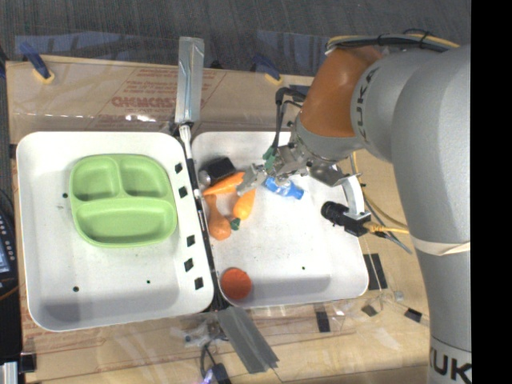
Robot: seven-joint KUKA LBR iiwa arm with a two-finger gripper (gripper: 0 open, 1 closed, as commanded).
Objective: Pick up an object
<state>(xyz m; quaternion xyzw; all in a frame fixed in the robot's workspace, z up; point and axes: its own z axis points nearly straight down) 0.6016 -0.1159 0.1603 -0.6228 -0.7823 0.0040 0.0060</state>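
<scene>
Left bin (48, 294) carries a green divided plate (124, 198). Right bin (320, 282): carrots (232, 194) at its left wall, black item (218, 167) above them, orange ball (235, 282) lower left, blue item (286, 187) centre. Hand (268, 169) sits just beside the carrots and blue item; its grip state can't be told.
</scene>
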